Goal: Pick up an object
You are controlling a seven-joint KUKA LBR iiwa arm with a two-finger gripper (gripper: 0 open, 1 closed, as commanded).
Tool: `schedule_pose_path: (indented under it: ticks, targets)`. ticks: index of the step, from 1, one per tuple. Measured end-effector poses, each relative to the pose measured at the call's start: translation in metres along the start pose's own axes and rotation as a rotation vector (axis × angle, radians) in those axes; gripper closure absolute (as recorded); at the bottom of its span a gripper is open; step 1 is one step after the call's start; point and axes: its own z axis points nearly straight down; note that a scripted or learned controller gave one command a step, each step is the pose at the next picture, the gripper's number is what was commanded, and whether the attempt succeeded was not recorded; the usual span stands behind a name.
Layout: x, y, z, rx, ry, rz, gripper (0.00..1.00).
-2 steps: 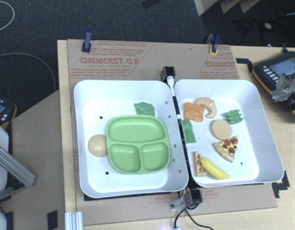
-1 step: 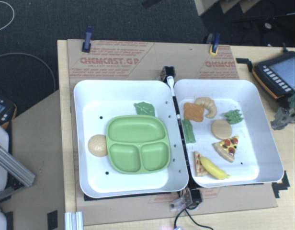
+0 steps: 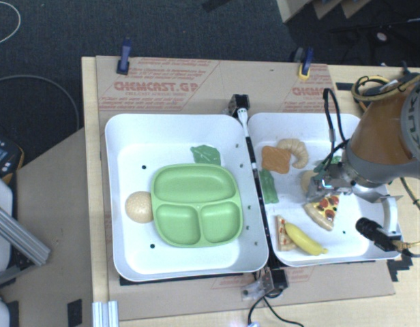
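The claw point(image 3: 324, 184) is seen low in the right bin point(image 3: 346, 125), just above the pizza slice point(image 3: 324, 212); whether it is spread or pressed together cannot be told. A banana point(image 3: 304, 239), croissant point(image 3: 295, 148) and toast point(image 3: 276, 159) are placed nearby.

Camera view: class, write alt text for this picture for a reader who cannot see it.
A grey robot arm reaches from the right over the right bin, which holds a pizza slice, banana, croissant and toast. The left bin holds a green divided tray.
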Motion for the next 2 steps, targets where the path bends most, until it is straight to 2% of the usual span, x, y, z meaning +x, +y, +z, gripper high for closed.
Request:
schedule_pose_path:
  ticks: [1,2]
  targets:
    - [0.018,-0.042,0.025,-0.006,-0.002,0.006,1.00]
    - [0.091,-0.046,-0.081,-0.020,-0.004,-0.003,1.00]
